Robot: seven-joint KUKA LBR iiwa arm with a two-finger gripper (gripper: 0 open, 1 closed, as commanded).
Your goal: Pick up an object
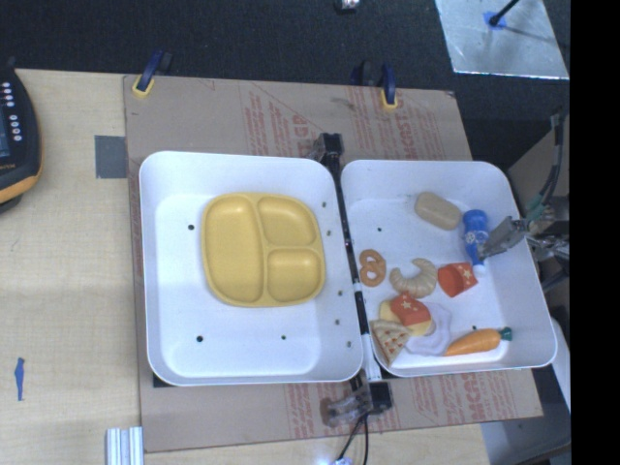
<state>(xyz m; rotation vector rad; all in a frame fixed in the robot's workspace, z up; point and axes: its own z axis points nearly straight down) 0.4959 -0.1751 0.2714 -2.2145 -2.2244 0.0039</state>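
**Reaching into the right bin from its right edge**

Pale wooden bench (68, 289) under a brown cardboard sheet (291, 114), clamped at the far edge, probably for keeping the two bins from sliding. Left bin (170, 356) carrying a yellow divided tray (262, 248) near its middle, well apart from the food toys. Right bin (528, 347) holding all the candidates: beige bread roll (438, 210) near the far edge, blue bottle (474, 232) just beside it toward the right edge, pretzel (371, 266) by the left wall, croissant (417, 277) and red cube (457, 279) in the middle, red-topped piece (409, 312) and waffle wedge (389, 340) near the front left corner, carrot (475, 342) lying along the front edge.

Gripper (496, 240) coming in low over the right edge, tips pointing at the blue bottle and seeming to be touching or nearly touching its lower end. Opening of the tips too small and blurred for telling; nothing visibly held between them. Judging the bottle as the likely target, being nearest to the entry side. Grasp not yet made; round bottle possibly rolling away if being pushed.
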